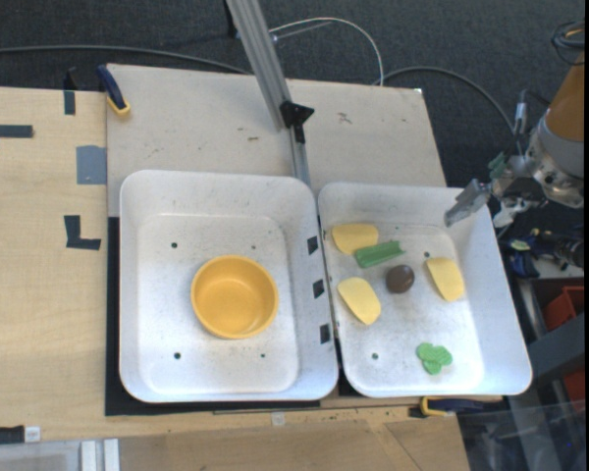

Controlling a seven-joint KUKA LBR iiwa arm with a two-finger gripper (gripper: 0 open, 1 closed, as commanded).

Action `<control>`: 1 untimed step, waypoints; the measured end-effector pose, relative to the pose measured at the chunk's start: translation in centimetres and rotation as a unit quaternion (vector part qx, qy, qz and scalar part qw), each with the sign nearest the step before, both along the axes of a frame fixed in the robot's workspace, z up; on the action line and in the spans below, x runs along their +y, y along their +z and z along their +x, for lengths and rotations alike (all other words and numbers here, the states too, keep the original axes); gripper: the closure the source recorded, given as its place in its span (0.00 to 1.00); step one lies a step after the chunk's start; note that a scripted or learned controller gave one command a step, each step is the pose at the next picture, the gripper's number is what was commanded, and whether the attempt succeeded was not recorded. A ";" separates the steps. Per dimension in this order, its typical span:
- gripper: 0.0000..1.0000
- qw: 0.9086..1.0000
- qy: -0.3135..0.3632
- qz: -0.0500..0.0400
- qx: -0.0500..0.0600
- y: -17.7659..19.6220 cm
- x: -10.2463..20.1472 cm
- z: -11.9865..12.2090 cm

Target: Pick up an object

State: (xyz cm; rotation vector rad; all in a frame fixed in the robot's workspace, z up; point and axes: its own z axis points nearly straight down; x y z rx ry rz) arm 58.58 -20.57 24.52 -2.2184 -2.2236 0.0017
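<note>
White plastic formed both shallow bins on my bench. My left bin (pixel 137 263) held a single yellow bowl (pixel 234 295), upright near its centre. My right bin (pixel 501 341) held the candidate objects: one yellow piece (pixel 354 236) near the upper left, with a green block (pixel 378 254) touching its lower edge; a small brown ball (pixel 401 279) just right of that block; a second yellow piece (pixel 359 299) lower left; a third yellow piece (pixel 447 278) toward the right wall; and a green leafy item (pixel 434 357) near the front edge, well apart from the rest. I saw the gripper (pixel 467 204) poised over the right bin's upper right corner, above the rim, carrying nothing between its fingers. Whether it was released or clenched I could not tell at this angle. Every object lay on the bin floor.
</note>
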 end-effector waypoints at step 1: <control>0.00 1.000 0.000 0.000 0.000 0.0 0.0 0.0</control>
